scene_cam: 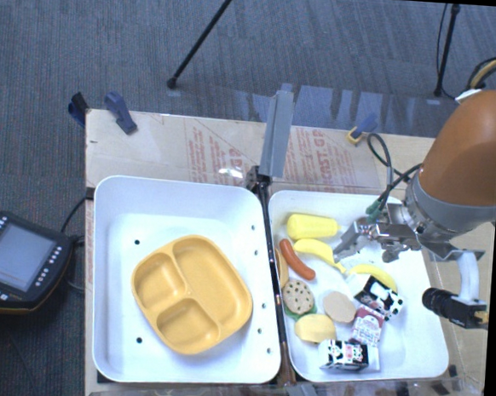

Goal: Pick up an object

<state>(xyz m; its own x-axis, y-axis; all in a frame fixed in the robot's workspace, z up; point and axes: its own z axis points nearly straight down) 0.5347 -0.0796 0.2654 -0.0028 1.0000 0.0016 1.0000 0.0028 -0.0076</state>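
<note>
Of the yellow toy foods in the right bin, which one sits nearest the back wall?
The yellow block, lying nearest the bin's back wall. The banana lies just in front of it, and the pale lemon-like piece is far forward, near the cow-print cartons.

The worktop (192, 146) is a pale wooden board with faint red printing along its far side. Two shallow white bins lie directly on it, side by side and touching in the middle. The left bin (113, 225) reaches close to the left edge of the worktop, and the right bin (429, 344) reaches close to the right edge. A grey upright post (277, 135) stands at the far edge, above the place where the bins meet.
</note>
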